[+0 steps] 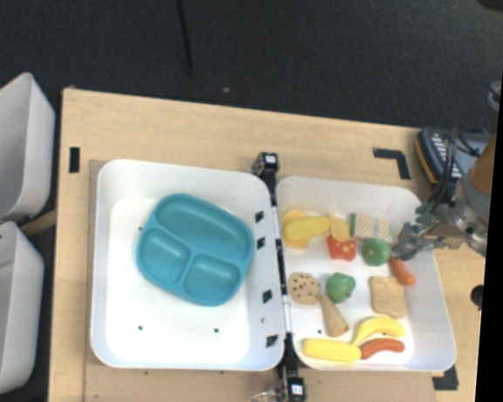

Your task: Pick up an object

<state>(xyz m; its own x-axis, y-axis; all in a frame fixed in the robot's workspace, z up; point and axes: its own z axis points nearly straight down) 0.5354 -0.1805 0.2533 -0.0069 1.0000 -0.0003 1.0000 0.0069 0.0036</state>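
Below, glossy plastic foods (pixel 349 287) crowd 1 shallow white bin (pixel 437 330).

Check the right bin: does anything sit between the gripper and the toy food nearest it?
Nothing visible does. The gripper hangs at the right bin's upper right, right beside the green ball and the orange carrot. No other item lies in between.

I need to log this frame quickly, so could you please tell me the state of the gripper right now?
Gripper: low over the right bin, beside the green toy; whether it is open or shut cannot be told.
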